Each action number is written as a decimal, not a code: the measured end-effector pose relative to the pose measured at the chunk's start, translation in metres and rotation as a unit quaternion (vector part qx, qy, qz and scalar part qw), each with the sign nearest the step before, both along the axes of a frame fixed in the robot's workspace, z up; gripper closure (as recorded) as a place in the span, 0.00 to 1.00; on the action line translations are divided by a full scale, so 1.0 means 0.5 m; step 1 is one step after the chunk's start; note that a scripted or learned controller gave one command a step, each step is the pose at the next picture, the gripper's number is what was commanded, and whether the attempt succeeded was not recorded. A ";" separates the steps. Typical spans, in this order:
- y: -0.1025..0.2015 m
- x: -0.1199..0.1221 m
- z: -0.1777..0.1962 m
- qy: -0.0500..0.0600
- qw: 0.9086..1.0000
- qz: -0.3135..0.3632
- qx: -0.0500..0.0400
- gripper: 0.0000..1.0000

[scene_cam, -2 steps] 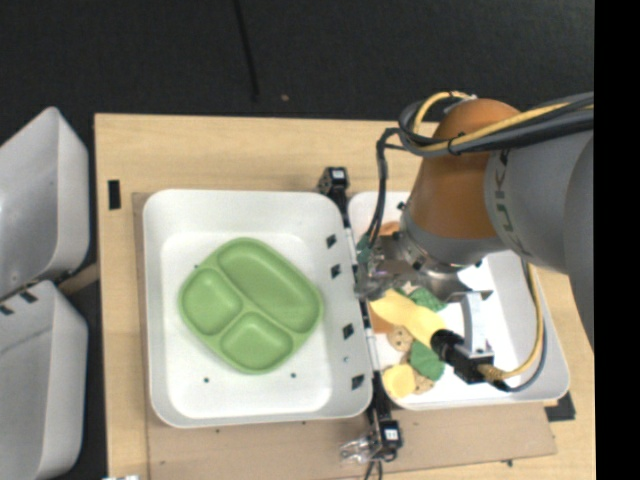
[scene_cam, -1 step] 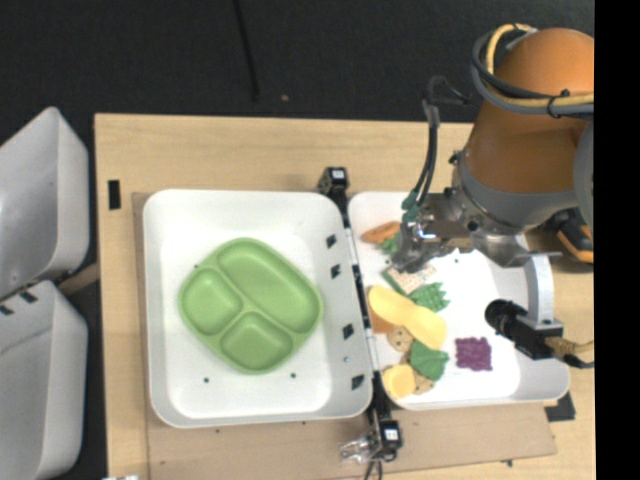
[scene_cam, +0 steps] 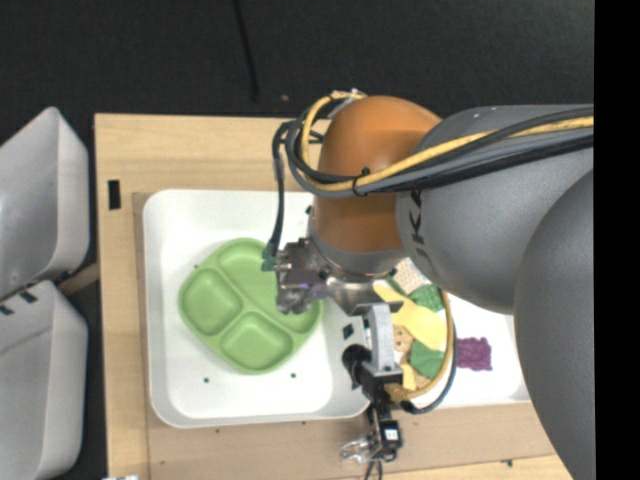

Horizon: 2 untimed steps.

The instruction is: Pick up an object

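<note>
Gripper (scene_cam: pixel 297 290) above a green plate (scene_cam: pixel 235 313) in the left bin (scene_cam: pixel 180 393)

The left bin holds one thing, a green plate with three hollows, which lies flat near the wall that it shares with the right bin (scene_cam: pixel 497 380). The gripper hangs over the right edge of this plate, and I cannot tell if it is released or clenched, or if it touches the plate. In the right bin lie a flat yellow and green picture card (scene_cam: pixel 428 330), partly covered by the arm (scene_cam: pixel 490 208), and a small purple thing (scene_cam: pixel 473 352) just beside it. Both bins stand on a pale wooden bench (scene_cam: pixel 118 368). Left of the bench are two white rounded shapes (scene_cam: pixel 40 198), and behind it is a dark floor (scene_cam: pixel 150 38).
</note>
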<state>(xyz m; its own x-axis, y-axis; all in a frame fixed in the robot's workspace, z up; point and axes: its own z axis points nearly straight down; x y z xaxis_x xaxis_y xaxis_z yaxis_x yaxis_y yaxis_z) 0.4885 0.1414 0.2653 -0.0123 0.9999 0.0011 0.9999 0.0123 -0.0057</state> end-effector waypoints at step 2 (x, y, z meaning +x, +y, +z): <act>-0.050 0.000 -0.036 0.004 1.000 -0.009 -0.003 1.00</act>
